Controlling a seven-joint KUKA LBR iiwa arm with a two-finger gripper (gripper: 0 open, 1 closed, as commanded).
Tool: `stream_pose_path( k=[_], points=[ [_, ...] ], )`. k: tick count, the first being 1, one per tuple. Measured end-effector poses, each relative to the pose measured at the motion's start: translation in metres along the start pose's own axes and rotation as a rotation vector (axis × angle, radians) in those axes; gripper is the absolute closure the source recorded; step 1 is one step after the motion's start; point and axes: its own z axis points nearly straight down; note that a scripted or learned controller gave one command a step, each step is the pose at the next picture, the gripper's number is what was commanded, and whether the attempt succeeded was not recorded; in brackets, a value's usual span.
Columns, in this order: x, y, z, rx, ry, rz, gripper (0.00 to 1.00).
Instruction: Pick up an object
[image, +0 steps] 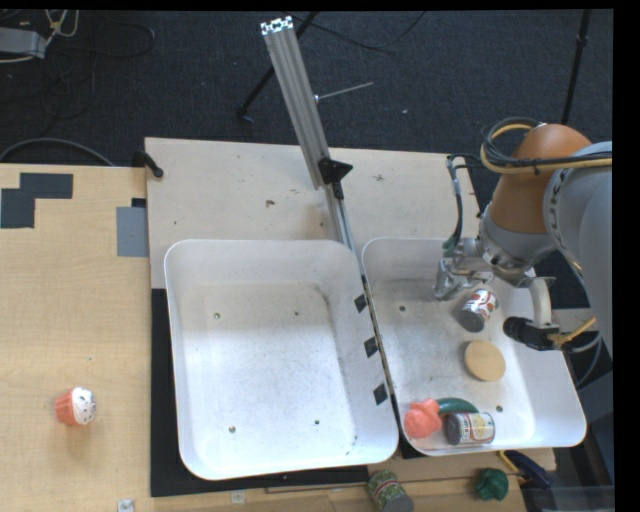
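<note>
Arm (560, 190) positioned over the right bin (560, 420), beside the left bin (260, 360).

The gripper (468, 292) sits low in the right bin's upper part; a small red-and-silver object (478, 305) lies right at its tip, but whether the fingers grip it cannot be told. Just below lies a tan disc (485, 361). Along the near wall are an orange-red piece (422, 419), a green item (458, 405) and a dark jar (470, 428), grouped closely.

Left bin (200, 300) is wide open, tons of room, but the right bin (420, 270) is cramped: tan disc (485, 361), pink thing (422, 419) and dark jar (469, 428) crowd its near corner.
</note>
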Motion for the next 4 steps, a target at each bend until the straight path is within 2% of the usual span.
stream_pose_path(
  k=[1,2,3,4],
  points=[
    [0.002,0.01,-0.058,-0.008,-0.001,0.0,1.0],
    [-0.001,0.009,-0.122,-0.008,-0.002,0.0,1.0],
    [-0.002,0.009,-0.145,-0.004,-0.001,-0.002,1.0],
    [0.05,-0.001,-0.133,0.001,0.002,-0.003,1.0]
  ],
)
